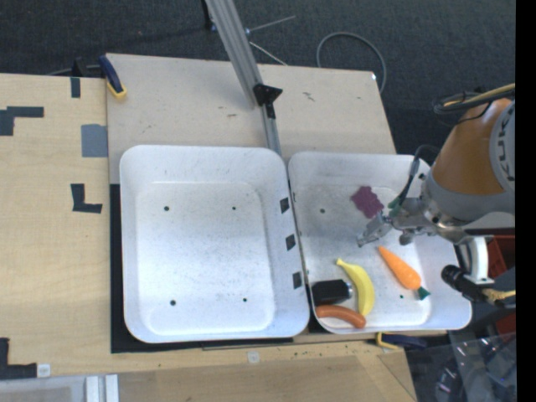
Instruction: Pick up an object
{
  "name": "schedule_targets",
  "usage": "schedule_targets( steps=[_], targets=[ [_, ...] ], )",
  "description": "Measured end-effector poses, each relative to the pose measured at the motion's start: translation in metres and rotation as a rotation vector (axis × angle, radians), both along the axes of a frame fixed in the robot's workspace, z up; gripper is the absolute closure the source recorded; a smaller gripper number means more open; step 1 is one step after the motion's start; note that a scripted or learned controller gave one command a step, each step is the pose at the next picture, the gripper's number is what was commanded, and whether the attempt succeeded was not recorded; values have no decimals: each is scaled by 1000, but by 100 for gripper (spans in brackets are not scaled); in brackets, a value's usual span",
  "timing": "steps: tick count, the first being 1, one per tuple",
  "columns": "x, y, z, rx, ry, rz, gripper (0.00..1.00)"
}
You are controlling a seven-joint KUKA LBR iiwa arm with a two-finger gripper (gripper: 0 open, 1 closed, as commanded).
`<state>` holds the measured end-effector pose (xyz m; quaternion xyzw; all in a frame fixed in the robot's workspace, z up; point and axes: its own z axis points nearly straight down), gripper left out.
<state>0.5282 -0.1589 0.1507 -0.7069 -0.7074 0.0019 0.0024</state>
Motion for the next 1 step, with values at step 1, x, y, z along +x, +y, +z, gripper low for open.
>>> schedule_targets(
  steps=[1],
  targets=[
    [0,1,-61,-1,-6,1,0]
  ],
)
